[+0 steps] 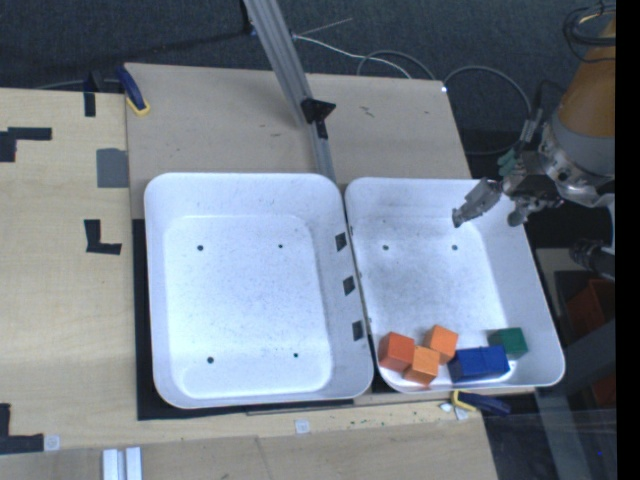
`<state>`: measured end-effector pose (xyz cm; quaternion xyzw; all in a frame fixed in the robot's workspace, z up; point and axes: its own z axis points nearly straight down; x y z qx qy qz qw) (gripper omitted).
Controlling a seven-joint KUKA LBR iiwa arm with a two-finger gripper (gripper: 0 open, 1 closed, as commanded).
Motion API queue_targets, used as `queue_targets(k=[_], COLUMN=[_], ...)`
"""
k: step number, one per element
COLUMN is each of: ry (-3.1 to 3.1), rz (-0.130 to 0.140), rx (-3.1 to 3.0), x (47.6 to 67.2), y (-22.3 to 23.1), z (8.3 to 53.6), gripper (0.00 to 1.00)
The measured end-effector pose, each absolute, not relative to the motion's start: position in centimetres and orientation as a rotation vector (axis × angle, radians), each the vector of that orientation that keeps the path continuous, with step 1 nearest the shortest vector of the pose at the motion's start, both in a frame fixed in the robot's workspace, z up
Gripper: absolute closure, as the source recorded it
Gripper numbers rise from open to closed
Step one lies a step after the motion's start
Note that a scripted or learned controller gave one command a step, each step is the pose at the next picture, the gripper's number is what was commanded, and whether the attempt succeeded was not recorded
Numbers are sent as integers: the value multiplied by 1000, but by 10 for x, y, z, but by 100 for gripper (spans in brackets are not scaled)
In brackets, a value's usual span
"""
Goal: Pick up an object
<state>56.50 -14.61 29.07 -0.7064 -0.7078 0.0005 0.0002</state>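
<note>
Approach step: I see gripper (492, 205) fingers apart, holding nothing; next, descend to blocks (424, 353) well below it.

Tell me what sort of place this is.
Probably a robotics lab's grasping test bench: two white bins fixed side by side on a wooden bench, small coloured blocks piled in one corner, and a robot arm's pincer above the right bin.

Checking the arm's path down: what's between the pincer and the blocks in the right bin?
In the camera view, just bare speckled floor of the right bin separates the pincer from the blocks clustered at its near edge.
</note>
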Motion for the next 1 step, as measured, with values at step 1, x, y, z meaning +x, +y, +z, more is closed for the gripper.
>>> queue_targets(k=[1], ry=[-2231], rz=[-5], rx=[-2218], x=[624], y=[-124], z=[316], gripper=[0])
